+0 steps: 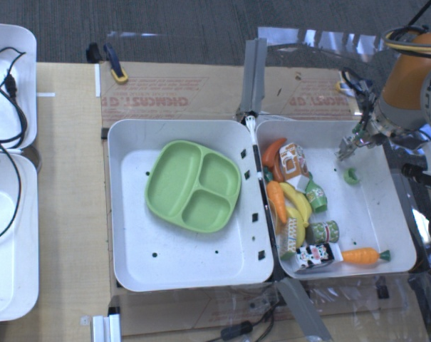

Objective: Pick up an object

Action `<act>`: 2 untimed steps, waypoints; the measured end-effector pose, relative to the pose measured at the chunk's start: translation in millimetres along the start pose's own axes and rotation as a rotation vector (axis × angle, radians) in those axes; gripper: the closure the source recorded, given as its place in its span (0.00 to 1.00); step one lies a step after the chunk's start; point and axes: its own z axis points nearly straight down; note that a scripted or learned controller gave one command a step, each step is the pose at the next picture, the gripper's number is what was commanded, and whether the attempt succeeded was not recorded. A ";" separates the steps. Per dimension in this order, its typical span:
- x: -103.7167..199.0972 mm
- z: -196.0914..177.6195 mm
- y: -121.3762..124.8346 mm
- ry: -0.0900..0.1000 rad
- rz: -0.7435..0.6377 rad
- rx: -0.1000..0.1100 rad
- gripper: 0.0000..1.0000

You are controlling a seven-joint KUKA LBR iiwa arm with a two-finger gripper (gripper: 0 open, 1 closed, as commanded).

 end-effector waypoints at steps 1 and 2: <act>8.8 0.6 2.3 0.001 0.100 0.001 1.00; 13.0 1.2 3.7 0.010 0.097 0.004 0.00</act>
